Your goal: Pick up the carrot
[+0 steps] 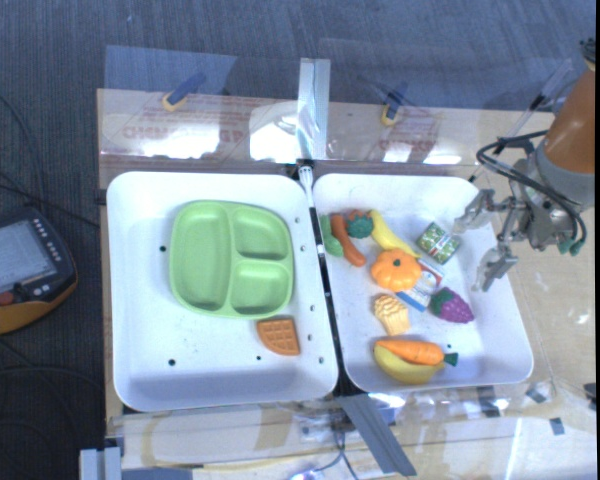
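Two white bins sit side by side on a bench, and the robot's gripper [490, 236] hangs over the right edge of the right bin [500, 353], its two fingers spread wide apart, holding and touching nothing. The carrot [415, 351] lies near the front of that bin on top of a yellow banana [405, 370], its long axis running left to right, green leafy end pointing right and orange tip pointing left. Behind it sit a small pumpkin [395, 268] and purple grapes [453, 307], while the left bin [140, 363] holds a green divided plate [230, 258].
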